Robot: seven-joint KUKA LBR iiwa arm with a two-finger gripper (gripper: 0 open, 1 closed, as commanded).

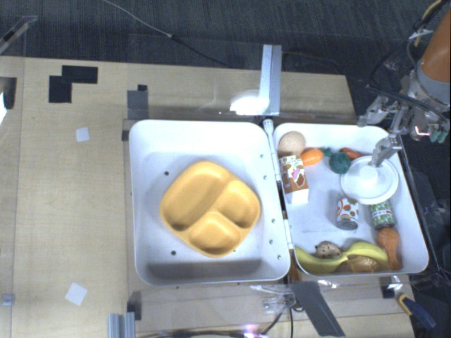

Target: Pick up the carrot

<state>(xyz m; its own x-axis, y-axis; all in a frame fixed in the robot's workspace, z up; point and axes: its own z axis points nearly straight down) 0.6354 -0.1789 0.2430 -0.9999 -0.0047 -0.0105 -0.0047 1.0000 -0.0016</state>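
1. As far as this view shows, the task is not yet begun in any effective sense; findings follow from left to right.
2. Left bin (141, 210): holds a yellow divided plate (210, 207); no bearing on the task.
3. Right bin (310, 220): crowded; a small carton (294, 177) by its left wall, a banana (331, 257) along its near edge, a white bowl (370, 179) toward the far right.
4. Gripper (385, 150): poised at the far right corner of the right bin, over the far rim of the white bowl; whether it is released or clenched cannot be told.
5. Carrot (388, 244): judged to be the orange tapered item in the near right corner, just beside the banana's tip; it lies in the bin, well apart from the gripper.
6. Outstanding: approach, grasp and lift all remain.
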